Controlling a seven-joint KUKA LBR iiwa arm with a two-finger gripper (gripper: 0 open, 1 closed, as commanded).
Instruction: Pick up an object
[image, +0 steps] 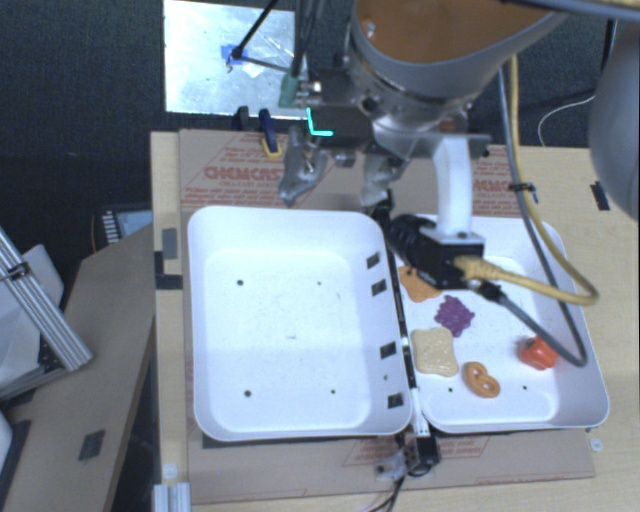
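Honestly, gripper (335, 188) hangs over the left bin's (215, 330) 12 o'clock rim, jaws spread, nothing between; purple piece (455, 315) and pretzel (481, 380) sit at its 5 o'clock in the right bin (570, 400); I reckon the yellow cable (520, 282) could snag a descent there.

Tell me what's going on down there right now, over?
Tool hanging above the back rim of the left bin, nothing between its fingers. Toys in the right bin: purple piece, pretzel, red piece. Black cable crosses that bin.
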